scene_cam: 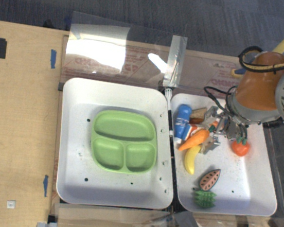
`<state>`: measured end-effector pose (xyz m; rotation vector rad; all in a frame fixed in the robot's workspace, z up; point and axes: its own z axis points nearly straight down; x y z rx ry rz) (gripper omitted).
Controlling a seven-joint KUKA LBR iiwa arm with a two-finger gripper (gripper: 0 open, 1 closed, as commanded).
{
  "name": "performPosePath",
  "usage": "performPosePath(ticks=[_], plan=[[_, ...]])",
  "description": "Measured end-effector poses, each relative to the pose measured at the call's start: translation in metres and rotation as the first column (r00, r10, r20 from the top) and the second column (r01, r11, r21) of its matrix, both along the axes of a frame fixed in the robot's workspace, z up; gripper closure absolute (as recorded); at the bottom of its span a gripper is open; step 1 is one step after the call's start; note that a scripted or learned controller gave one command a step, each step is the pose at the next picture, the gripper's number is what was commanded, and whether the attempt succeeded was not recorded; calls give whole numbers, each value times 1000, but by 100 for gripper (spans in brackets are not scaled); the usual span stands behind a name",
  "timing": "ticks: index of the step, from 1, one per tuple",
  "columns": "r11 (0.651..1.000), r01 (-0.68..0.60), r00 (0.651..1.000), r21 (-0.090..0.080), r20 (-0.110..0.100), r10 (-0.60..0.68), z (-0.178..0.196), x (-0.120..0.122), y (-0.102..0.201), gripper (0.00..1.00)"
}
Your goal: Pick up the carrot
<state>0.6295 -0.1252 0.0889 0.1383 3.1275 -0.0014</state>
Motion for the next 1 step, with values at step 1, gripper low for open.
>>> performPosePath(ticks=[1], plan=[[999,-36,999,1,0,36,1,-17,34,0]])
